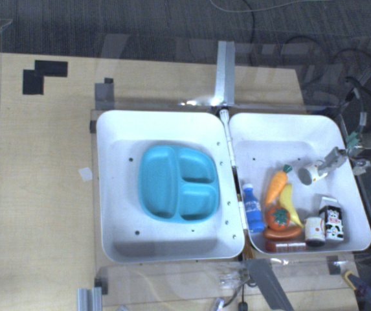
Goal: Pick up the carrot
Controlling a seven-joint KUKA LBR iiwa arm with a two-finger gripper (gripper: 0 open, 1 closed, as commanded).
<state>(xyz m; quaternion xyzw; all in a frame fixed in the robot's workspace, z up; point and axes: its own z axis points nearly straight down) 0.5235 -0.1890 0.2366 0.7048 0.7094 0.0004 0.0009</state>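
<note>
The carrot (276,185) is lying in the right bin (282,135), toward its lower middle, slanting with its green top pointing up and to the right and its orange tip pointing down toward the other toys. A yellow banana (290,205) is lying just beside it on the right, touching or nearly touching along its length, and a red tomato (278,217) is sitting at the carrot's lower end. A blue bottle (252,207) is resting to the left against the bin wall, a brown sausage (283,232) is lying along the bottom edge, and a small white cup (314,230) and a black-and-white carton (331,220) are standing to the right. The left bin (117,173) is holding a blue divided plate (176,181).

The gripper (308,173) is hanging inside the right bin, just up and right of the carrot's green top, with nothing between its fingers; whether they are spread or closed I cannot tell at this size. The arm is reaching in from the right.

This is looking like the approach step, with the grasp not yet made. The next move is calling for a shift down and left over the carrot's body, fingers aligned across its narrow width, and a clean descent that is avoiding the banana crowding its side
</note>
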